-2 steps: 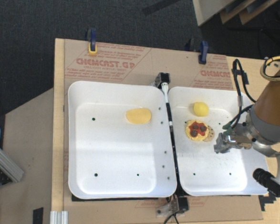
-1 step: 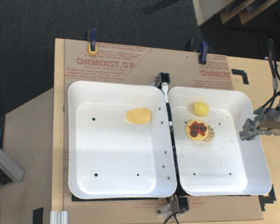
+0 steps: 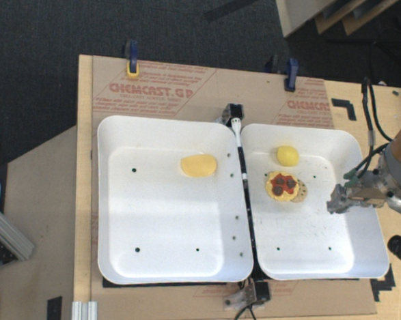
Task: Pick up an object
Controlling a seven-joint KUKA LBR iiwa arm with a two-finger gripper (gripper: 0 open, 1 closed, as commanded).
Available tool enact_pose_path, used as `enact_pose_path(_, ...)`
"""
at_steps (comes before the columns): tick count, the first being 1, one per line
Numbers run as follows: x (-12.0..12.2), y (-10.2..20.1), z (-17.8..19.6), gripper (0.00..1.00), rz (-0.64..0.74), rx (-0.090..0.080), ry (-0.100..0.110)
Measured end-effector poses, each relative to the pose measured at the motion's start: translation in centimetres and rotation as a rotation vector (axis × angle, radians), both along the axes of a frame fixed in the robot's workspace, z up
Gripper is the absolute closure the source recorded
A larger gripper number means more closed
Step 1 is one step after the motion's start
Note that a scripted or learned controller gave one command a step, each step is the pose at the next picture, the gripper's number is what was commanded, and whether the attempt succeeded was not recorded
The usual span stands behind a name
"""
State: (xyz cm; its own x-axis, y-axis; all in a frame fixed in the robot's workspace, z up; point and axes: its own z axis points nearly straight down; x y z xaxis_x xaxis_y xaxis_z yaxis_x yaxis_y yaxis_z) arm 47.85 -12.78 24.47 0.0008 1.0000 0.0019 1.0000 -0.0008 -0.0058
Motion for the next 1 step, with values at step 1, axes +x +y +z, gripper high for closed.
enact_pose_path(1, -0.05, 2.89, -5.86, 1.00, 0.003, 0.001, 0.002)
